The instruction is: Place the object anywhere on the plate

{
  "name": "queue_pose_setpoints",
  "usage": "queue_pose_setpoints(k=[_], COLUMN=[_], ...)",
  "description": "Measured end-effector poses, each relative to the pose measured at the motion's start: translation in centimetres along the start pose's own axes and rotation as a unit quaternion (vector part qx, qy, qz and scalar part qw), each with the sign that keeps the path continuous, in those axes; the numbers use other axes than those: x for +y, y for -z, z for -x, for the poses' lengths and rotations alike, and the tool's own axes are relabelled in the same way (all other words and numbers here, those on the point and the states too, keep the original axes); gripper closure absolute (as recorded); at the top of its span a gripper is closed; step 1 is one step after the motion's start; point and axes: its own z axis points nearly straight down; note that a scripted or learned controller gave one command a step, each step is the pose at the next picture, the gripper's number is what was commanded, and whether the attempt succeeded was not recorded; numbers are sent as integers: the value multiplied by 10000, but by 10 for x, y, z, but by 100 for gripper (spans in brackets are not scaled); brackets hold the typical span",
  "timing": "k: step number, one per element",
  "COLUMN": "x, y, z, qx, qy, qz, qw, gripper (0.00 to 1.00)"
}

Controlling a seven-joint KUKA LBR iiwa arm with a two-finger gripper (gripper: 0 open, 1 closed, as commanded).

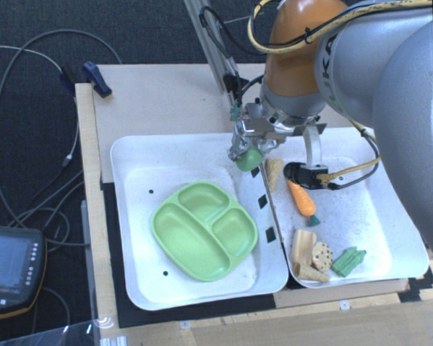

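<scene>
Smooth green plastic plate (205, 231) lies in a glossy white bin (131, 209) on matt wooden bench (162, 99).

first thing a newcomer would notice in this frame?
Probably the big grey arm with its orange band reaching in from the right, its gripper low over the near edge of the left bin, with a small green object at its tip. Next, the green divided plate in the left bin. Then the toy clutter in the right bin, with the orange carrot standing out.

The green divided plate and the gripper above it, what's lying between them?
Nothing: in the camera view, bare white bin floor separates the green divided plastic plate from the gripper, which has a small green round object at its tip.
</scene>
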Motion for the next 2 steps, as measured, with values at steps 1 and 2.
queue_pose_setpoints(k=[1, 2], x=[-11, -10], y=[16, 15], z=[-48, -44], qx=[4, -9], qy=[3, -23], qz=[25, 18], qw=[10000, 10000], gripper=[100, 0])
